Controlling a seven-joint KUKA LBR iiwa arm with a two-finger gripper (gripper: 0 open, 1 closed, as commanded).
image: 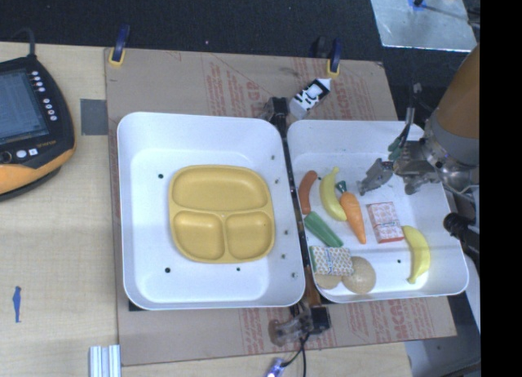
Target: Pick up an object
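The right bin holds several toy foods. A brown sausage lies beside a yellow banana, an orange carrot and a green pickle. A pink-red card and a second banana lie further right. A patterned packet and a tan round piece sit at the front. My gripper hangs over the bin's right half, just above and right of the carrot, with nothing visibly between its fingers.
The left bin holds a yellow divided tray. A teach pendant lies on the bench at far left. Clamps grip the brown board behind the bins. A small black-and-white object lies behind the bins.
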